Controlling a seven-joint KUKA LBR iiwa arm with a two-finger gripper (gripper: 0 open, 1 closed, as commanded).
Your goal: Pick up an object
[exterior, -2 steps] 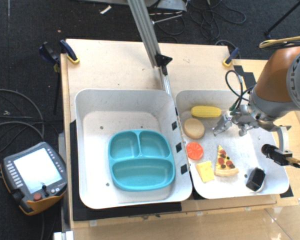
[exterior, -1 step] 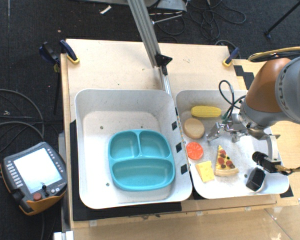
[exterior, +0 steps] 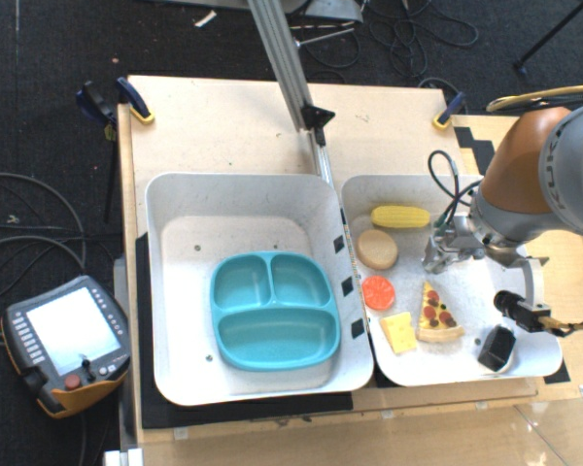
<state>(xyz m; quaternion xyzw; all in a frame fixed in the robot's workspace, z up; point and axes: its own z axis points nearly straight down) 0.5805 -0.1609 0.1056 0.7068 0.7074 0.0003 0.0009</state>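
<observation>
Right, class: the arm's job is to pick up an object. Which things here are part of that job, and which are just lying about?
Part of the job:
gripper
corn cob
round biscuit
tomato slice
cheese wedge
pizza slice

Just lying about:
blue divided plate
handheld control pendant
clamps

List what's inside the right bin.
Right bin holds a corn cob, round bun, tomato slice, cheese wedge and pizza slice. The gripper and arm cover the floor beneath them.

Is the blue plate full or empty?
Empty. The blue divided plate in the left bin shows only bare blue in all three compartments.
</observation>
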